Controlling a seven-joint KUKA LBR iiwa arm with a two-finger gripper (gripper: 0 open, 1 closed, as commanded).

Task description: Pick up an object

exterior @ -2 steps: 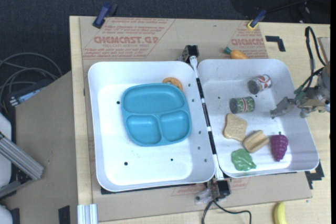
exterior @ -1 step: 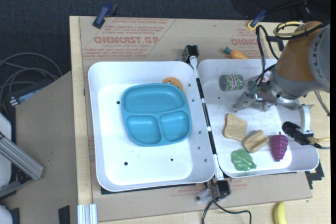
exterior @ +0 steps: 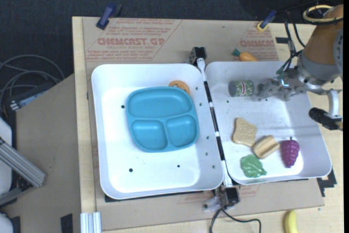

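Can [exterior: 241, 88]: laid on its side on the floor of the right bin [exterior: 322, 133], near that bin's far wall; it is judged to be the likeliest target, since it is the object closest to the gripper
Long axis of the can: run roughly across the view, so that one end is pointed toward the gripper
Gripper [exterior: 268, 89]: seen just beside the can, on the view's right of it and at about the same depth in the bin; whether contact is made cannot be told
Grip state: cannot be told from this view, and the can is not seen to be held
Deciding relation: the can is lain toward the view's left of the gripper, end-on; a short shift that way, and probably a grip taken across the short width, is judged to be needed
Bread slice [exterior: 244, 132]: placed nearer the camera than the can, well apart from it
Bread roll [exterior: 265, 145]: set beyond the slice from the can, touching or almost touching the slice
Grapes [exterior: 290, 152]: placed farther still from the can, toward the near right corner
Green leaf [exterior: 252, 166]: found farthest from the can, by the near wall
Blue plate [exterior: 162, 118]: set in the left bin [exterior: 109, 133], well apart from the can
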